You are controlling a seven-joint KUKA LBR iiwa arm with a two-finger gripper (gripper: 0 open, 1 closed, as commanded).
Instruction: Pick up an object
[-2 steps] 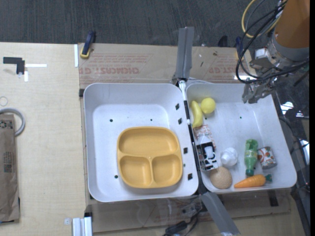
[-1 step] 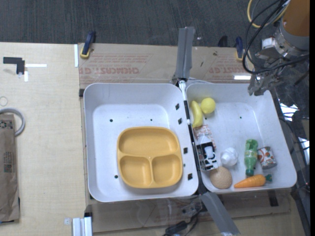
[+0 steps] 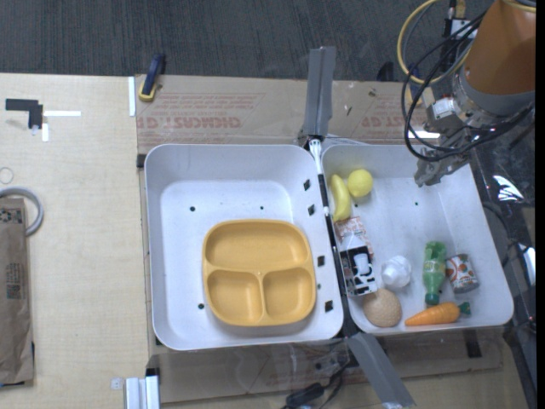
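Smooth tapered orange carrot beside rounded tan egg-shaped object.

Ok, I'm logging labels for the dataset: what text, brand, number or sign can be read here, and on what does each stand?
Red print, upside down, on the cardboard sheet behind the bins: too blurred to quote.
Black and white carton in the right bin: bold markings, unreadable.
Small can: red and white label, too small.
Brown paper bag at left: faint print, illegible.
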